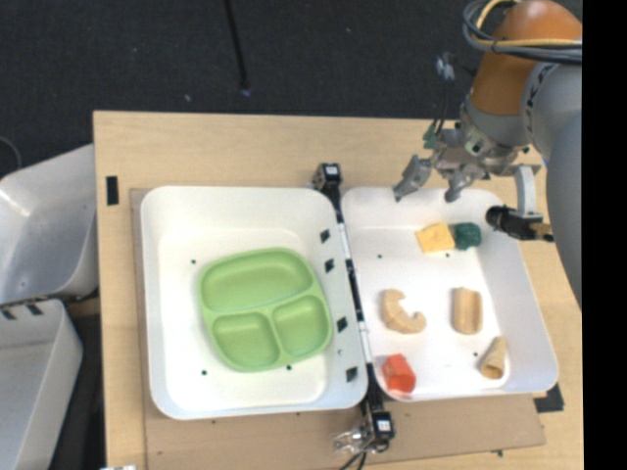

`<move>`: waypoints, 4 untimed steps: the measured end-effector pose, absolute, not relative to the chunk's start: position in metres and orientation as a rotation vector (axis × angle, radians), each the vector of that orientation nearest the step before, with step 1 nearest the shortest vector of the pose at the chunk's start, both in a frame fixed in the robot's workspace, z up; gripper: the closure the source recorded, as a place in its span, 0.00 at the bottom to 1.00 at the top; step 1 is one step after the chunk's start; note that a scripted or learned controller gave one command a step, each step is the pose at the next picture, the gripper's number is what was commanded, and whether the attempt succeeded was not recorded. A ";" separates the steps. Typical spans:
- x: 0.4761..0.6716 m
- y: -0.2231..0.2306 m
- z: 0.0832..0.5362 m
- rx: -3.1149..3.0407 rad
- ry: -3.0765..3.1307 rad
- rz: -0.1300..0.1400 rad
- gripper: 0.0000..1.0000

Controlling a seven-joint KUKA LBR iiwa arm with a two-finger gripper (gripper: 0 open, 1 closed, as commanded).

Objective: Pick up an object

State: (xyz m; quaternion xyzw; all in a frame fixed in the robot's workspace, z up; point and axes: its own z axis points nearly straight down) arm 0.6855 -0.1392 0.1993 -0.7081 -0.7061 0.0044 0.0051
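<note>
My gripper (431,186) hangs open above the far edge of the right bin (441,360), with nothing between its two spread fingers. Just in front of it in that bin lie a yellow block (434,238) and a small dark green piece (467,233) touching its right side. Further forward are a curved tan piece (401,313), a tan cylinder (466,310), a tan cone (493,357) and a red block (397,374) at the bin's near left corner.
The left bin (176,360) holds a green divided plate (265,307) with three compartments. A row of black clips runs along the divider between the bins (345,282). The wooden bench (196,135) surrounds both bins.
</note>
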 end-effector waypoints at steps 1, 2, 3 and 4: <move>0.688 -0.139 0.210 -2.224 -2.222 0.000 0.00; 0.683 -0.132 0.158 -2.218 -2.224 0.004 0.00; 0.683 -0.133 0.106 -2.218 -2.225 0.004 0.00; 0.684 -0.134 0.120 -2.221 -2.231 -0.001 1.00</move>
